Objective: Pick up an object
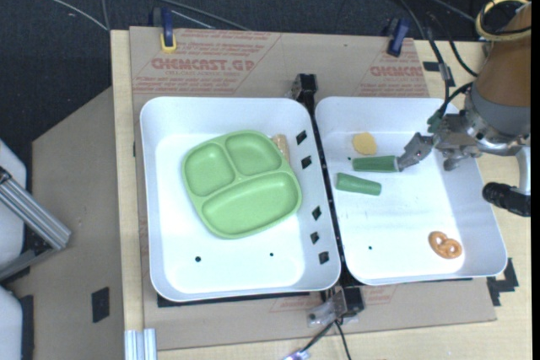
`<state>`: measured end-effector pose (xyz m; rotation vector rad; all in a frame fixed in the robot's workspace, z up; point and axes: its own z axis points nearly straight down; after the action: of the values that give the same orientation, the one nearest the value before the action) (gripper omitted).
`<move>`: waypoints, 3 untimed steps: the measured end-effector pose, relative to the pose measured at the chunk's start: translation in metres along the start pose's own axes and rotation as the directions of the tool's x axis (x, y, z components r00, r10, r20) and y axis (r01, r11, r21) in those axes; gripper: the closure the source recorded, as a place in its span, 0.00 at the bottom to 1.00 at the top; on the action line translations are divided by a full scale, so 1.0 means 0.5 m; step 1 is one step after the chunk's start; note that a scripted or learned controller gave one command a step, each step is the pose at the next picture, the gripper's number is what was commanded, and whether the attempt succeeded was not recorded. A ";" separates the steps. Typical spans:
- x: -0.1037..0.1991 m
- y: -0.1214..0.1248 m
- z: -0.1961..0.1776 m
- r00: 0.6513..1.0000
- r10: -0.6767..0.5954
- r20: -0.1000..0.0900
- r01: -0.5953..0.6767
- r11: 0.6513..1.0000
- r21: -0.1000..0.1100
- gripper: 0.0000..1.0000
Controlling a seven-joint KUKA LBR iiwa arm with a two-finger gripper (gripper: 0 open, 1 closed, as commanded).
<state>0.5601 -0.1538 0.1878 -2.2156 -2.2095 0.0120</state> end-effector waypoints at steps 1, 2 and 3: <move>0.000 0.006 -0.013 1.000 -0.003 0.002 0.003 1.000 -0.013 0.00; 0.012 -0.011 0.099 1.000 -0.003 0.000 0.003 1.000 -0.007 0.00; 0.013 -0.009 0.201 1.000 -0.002 0.001 0.002 1.000 -0.011 0.00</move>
<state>0.5540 -0.1470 0.0876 -2.2193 -2.2181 0.0005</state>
